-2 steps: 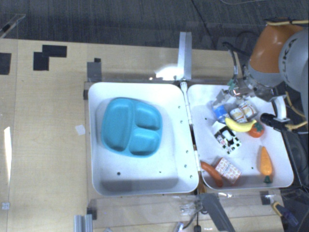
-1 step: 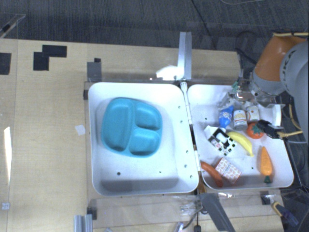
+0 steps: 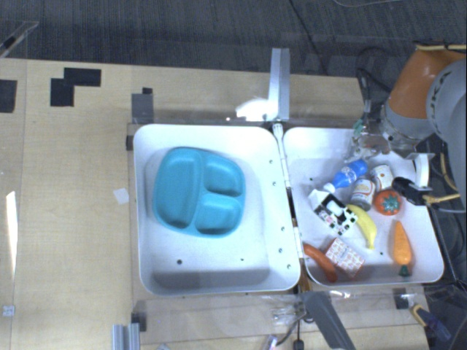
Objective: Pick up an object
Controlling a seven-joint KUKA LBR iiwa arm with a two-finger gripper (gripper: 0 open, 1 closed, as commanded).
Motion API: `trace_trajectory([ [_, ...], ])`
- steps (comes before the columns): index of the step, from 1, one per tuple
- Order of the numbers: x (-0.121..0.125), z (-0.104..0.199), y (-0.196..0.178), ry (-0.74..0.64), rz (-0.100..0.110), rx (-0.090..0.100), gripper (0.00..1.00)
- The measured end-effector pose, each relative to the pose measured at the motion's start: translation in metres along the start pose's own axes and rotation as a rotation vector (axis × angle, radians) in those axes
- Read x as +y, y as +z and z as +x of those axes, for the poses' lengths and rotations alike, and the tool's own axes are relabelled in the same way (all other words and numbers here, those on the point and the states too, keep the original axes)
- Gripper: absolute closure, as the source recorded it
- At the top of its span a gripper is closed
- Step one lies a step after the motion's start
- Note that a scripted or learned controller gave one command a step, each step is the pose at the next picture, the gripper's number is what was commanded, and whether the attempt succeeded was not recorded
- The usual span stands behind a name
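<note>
Cluttered toys (image 3: 365, 217), seemingly loose, right bin (image 3: 430, 272)

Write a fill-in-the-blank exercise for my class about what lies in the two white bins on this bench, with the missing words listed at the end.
1. The blue divided tray lies in the ______ bin of the camera view.
2. The banana lies in the same bin as the carrot, the ______ one.
3. The colour of the banana is ______.
4. The tray has ______ compartments.

Missing words: left; right; yellow; three
</note>
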State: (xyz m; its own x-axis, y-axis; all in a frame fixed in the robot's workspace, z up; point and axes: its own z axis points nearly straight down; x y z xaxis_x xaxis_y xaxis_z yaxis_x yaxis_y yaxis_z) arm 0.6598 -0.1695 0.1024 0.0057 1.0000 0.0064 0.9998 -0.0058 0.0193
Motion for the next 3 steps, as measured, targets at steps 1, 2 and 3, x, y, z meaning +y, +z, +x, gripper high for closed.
trace_trajectory([
  [1,0.003,0.084,-0.094,-0.106,0.01,-0.006,1.0],
  [2,-0.076,0.092,-0.181,-0.132,0.013,-0.006,1.0],
  [3,-0.076,0.092,-0.18,-0.132,0.013,-0.006,0.0],
])
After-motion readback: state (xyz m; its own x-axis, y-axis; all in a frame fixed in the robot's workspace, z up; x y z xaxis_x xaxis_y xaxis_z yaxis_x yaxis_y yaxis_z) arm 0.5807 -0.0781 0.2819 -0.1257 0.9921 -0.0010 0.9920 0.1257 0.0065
